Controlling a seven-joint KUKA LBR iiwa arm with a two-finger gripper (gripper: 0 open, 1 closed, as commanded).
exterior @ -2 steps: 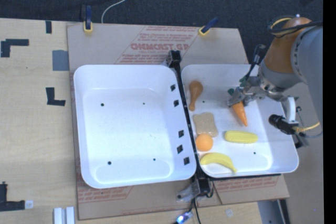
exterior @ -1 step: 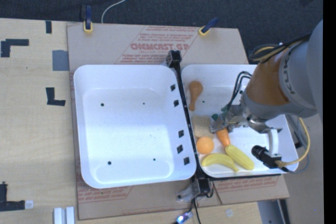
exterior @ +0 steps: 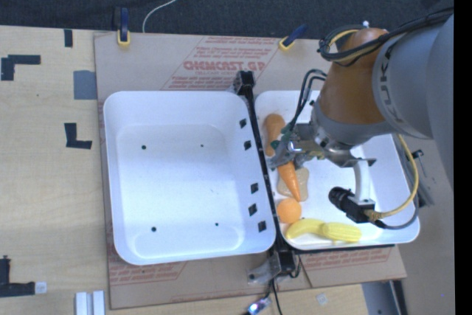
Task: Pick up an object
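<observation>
Fixed overhead view, slanted. Two shallow white bins sit side by side on a cardboard sheet (exterior: 221,66) printed with red lettering; the left bin (exterior: 177,177) shows a bare white floor with a few small dark dots, and the right bin (exterior: 391,229) holds all the loose items. A black divider strip (exterior: 254,158) runs between the bins where their rims meet. The grey arm (exterior: 413,77) comes in from the right with its orange band (exterior: 354,85) above the wrist, bent down over the right bin. The gripper (exterior: 284,150) sits low at the left side of that bin, just beside the divider, directly over a long orange carrot-like piece (exterior: 274,125) whose upper end pokes out above the metal parts. Whether the claw is wide, narrow or closed on anything cannot be told; the wrist body and cabling hide it. An orange carrot piece (exterior: 292,184) lies just below the gripper, tapering toward the bin's near edge. Below it rests a small orange ball (exterior: 288,211), and touching or just beside that, a yellow corn cob or banana shape (exterior: 324,231) lies along the near wall. A black fitting with a yellow cable (exterior: 354,204) hangs from the arm over the bin's right half. Blue and yellow clamps (exterior: 122,29) pin the cardboard at its far edge.
</observation>
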